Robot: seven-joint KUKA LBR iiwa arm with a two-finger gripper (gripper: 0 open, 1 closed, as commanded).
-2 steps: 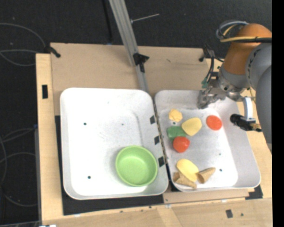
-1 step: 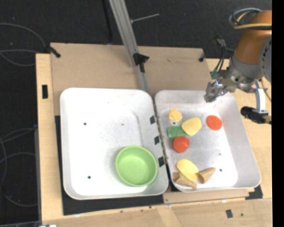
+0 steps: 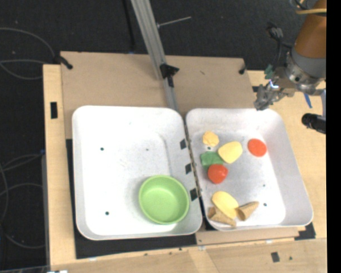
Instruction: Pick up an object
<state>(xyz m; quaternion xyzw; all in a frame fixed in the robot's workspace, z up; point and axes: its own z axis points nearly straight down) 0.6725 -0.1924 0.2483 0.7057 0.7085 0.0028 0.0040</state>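
Note:
The right bin (image 3: 284, 152) holds several small items: a pale yellow piece (image 3: 210, 138), a larger yellow lump (image 3: 231, 151), an orange-red round piece (image 3: 257, 147), a green piece (image 3: 208, 158), a red ball (image 3: 217, 173), a yellow oblong (image 3: 224, 203) and two tan pieces (image 3: 247, 210) near the front edge. My gripper (image 3: 263, 100) hangs above the bin's far right corner, apart from all of them. Nothing shows between its fingers.
A green bowl (image 3: 163, 199) sits in the front right part of the left bin (image 3: 102, 152). A grey metal post (image 3: 149, 33) rises slantwise behind the bins' shared edge. Brown bench board surrounds both bins.

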